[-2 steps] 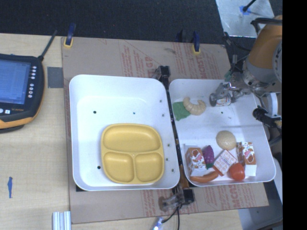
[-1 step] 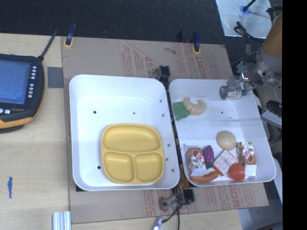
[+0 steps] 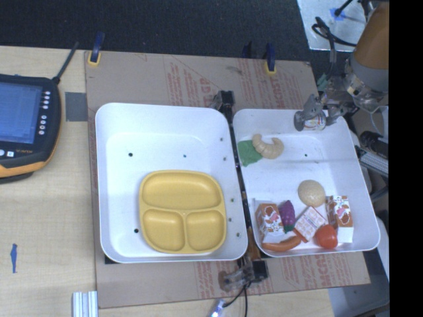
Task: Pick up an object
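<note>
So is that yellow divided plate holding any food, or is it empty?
Empty. The yellow plate lies flat in the left bin with all three compartments bare; the toy food sits in the right bin.

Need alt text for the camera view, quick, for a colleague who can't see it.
The gripper hangs over the right bin's far edge, holding nothing. That bin holds toy food: a croissant, a tomato, a sausage. The left bin holds a yellow tray.

Grey arm [image 3: 370, 71] with orange band, black cables and metallic wrist hardware.
</note>
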Controlling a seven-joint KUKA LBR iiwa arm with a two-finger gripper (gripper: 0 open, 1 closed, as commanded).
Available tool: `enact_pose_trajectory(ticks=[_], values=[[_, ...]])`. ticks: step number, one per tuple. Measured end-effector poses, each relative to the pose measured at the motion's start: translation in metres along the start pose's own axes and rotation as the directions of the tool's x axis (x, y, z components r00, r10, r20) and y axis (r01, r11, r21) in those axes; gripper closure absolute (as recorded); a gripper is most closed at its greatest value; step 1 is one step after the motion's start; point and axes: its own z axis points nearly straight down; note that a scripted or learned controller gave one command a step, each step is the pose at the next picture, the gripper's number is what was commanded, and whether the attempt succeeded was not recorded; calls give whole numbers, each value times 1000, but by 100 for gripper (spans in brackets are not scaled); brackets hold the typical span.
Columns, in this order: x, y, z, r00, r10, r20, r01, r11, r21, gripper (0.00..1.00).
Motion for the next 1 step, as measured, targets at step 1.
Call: enact_pose_trajectory(ticks=[1], values=[[98, -32, -4, 1000, -2, 1, 2, 1000, 4, 100]])
